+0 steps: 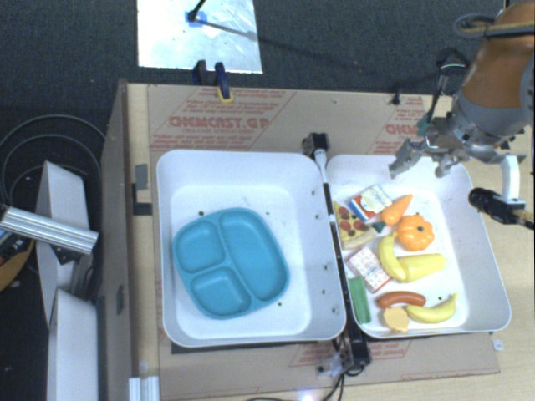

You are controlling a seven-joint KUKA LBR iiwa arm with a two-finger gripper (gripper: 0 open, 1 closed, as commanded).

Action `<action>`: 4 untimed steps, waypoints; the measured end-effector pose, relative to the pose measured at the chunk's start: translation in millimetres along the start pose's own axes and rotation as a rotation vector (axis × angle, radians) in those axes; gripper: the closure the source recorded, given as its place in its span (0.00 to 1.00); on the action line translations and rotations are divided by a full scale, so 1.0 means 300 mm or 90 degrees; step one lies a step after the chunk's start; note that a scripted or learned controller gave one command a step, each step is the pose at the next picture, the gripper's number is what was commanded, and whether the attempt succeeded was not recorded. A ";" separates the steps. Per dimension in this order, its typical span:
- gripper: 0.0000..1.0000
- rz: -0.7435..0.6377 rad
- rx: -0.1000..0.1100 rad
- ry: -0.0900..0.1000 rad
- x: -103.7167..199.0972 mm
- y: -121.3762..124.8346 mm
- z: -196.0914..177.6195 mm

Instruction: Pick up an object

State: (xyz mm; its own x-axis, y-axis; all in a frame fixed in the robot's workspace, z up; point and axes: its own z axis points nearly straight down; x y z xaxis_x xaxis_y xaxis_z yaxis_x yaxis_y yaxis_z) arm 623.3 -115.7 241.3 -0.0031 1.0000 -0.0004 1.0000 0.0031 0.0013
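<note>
Brown bench point(251, 115), two white bins; blue tray point(230, 261) left, toy food point(401, 257) right. Gripper point(422, 159) open above right bin, empty; arm cut off at edge.

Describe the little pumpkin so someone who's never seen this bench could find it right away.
Start at the right bin, the one crowded with toy food. The pumpkin sits near its middle, just below the carrot and above a pale yellow piece. It is the only round, ribbed orange thing there.

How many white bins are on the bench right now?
2. The left bin holds a blue divided tray; the right bin holds the toy food, below the gripper.
</note>
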 end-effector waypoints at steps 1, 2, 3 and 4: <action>0.00 0.003 0.010 0.002 -0.025 -0.228 0.388; 0.00 0.003 -0.013 -0.001 -0.025 -0.325 0.506; 0.00 -0.001 -0.007 -0.002 -0.118 -0.121 0.381; 0.00 0.001 0.003 0.001 -0.022 -0.245 0.529</action>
State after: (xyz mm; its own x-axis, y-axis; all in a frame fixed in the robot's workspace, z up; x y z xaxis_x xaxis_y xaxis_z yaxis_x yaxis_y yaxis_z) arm 550.0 -122.7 82.5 -0.0017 1.0000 0.0014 1.0000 0.0017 -0.0029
